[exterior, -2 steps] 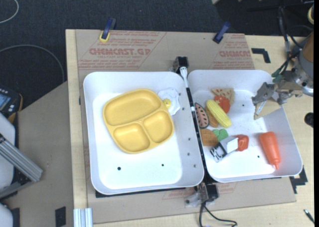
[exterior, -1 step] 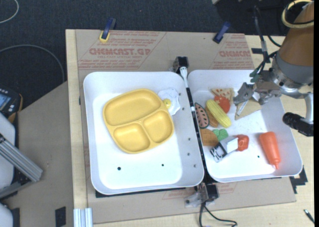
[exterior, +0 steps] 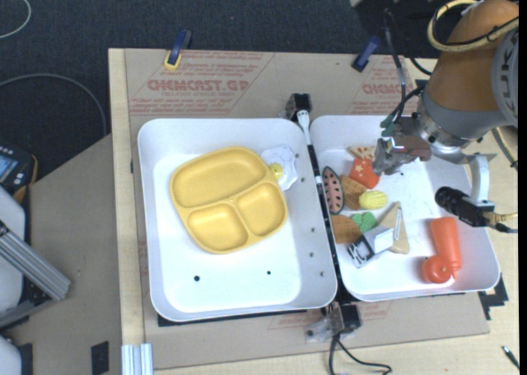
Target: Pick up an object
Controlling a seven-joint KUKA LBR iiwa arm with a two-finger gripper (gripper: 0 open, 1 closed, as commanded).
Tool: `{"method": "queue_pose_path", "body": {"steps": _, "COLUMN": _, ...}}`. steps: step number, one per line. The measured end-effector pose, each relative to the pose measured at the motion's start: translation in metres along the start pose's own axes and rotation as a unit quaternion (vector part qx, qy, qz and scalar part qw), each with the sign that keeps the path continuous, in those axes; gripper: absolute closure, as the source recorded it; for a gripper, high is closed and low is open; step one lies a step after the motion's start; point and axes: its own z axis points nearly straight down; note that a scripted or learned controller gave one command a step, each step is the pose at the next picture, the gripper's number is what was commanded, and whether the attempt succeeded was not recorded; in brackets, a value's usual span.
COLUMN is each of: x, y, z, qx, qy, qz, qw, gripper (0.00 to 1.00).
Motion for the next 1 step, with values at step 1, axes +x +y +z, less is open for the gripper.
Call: {"method": "queue_pose_path", "body": {"steps": 1, "x": 0.0536, "y": 0.0125, "z": 0.005, "qx": -0.001, "qy": -0.001, "qz": -0.001, "qw": 1.0, "gripper": 1.0}}
